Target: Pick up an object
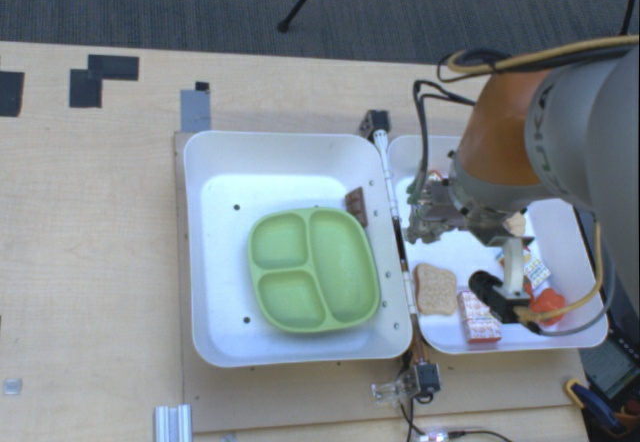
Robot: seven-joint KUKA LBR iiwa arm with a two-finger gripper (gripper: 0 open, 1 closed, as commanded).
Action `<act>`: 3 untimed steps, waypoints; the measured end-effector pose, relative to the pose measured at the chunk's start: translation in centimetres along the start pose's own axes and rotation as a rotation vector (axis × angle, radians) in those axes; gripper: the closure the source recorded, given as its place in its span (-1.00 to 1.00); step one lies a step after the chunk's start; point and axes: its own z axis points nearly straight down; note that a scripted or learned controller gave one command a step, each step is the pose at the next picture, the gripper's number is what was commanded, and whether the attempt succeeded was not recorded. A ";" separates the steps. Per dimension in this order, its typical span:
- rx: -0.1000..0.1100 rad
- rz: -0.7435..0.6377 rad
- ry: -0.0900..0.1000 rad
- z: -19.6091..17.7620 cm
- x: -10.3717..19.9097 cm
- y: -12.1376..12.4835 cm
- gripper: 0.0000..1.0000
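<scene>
1 bread slice [435, 289], 1 green tray [313, 270]

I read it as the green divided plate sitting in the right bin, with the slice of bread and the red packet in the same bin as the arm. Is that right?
Not quite. The green divided plate sits in the left bin, as the camera view shows. The slice of bread and the red packet do lie in the right bin, where the arm reaches in.

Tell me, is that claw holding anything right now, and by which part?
It cannot be told. The claw hangs over the right bin, above the bread slice, and nothing shows gripped in it.
</scene>
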 end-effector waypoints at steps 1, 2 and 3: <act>0.001 0.000 -0.001 0.0 -0.1 0.0 -1.00; 0.002 0.002 -0.002 -0.4 -6.5 -4.5 -1.00; -0.005 0.003 -0.001 9.7 -9.8 -4.3 -1.00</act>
